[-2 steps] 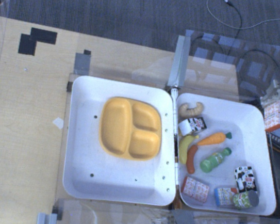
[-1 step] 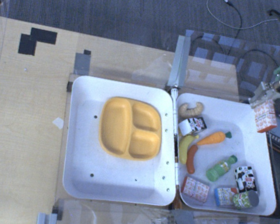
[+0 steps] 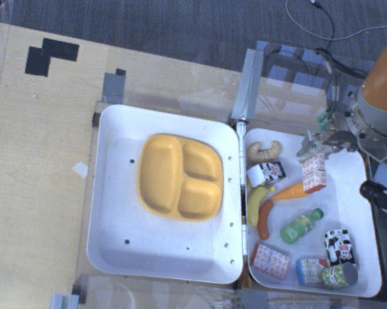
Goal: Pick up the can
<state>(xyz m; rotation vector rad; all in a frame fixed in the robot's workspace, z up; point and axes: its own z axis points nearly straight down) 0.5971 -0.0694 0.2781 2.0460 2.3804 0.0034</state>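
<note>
Two white bins share the table, and the pickup looks barely begun. The gripper (image 3: 319, 142) hangs over the far edge of the right bin (image 3: 374, 285), above a pink packet (image 3: 314, 174); whether it is apart or together cannot be told. What looks like the can (image 3: 309, 270) lies untouched at the near edge, well apart from it. A round green-topped thing (image 3: 337, 276) touches the can and a cow-print carton (image 3: 336, 243) sits just beside, so room is tight; the bin's middle is freer.

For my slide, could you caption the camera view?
Gripper above the right bin of toy groceries; yellow tray left.
</note>
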